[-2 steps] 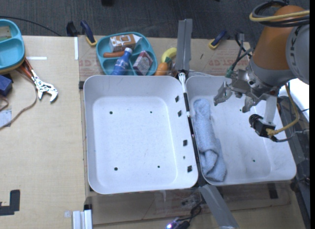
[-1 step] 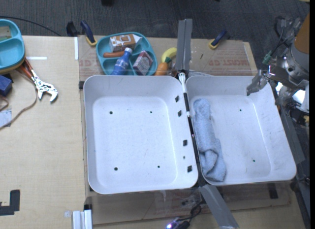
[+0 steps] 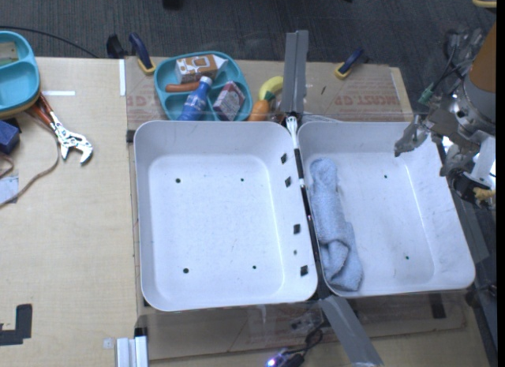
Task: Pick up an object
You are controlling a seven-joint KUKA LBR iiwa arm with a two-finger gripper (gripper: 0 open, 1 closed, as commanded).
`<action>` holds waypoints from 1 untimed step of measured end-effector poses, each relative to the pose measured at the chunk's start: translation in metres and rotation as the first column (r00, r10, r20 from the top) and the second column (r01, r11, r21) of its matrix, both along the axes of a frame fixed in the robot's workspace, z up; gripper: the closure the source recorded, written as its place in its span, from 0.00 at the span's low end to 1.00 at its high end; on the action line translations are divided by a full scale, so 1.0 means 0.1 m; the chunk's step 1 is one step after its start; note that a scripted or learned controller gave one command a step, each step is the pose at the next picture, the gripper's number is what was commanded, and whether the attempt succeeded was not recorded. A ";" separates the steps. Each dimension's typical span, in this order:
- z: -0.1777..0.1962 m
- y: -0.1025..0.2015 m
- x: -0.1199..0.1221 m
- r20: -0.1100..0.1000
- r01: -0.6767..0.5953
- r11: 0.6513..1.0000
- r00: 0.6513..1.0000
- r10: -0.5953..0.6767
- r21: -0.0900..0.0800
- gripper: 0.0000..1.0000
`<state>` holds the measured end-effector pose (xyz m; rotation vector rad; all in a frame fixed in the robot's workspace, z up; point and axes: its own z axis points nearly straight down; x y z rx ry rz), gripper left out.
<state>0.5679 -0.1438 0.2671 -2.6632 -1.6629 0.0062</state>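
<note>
Nearest my camera sits the left bin, a shallow white tray well off to the left of the gripper. Beyond it, on the wooden bench, I see a wrench and, further back, a blue divided tray holding small packaged items and a bottle. A yellow banana-like piece lies just beside that tray.

Moving right, the right bin holds the grey cloth, a crumpled towel stretched along the bin's left wall, from near the back corner down toward the front edge. That cloth lies well apart from the gripper, to its left and nearer the camera.

At the far right I have the gripper, hanging over the back right corner of the right bin, just above its rim. One dark fingertip points down toward the bin floor. I cannot tell how far the fingers stand apart, and I see nothing between them.
</note>
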 end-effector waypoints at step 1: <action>-0.77 0.98 0.22 -0.002 0.126 0.992 0.992 -0.126 0.000 0.00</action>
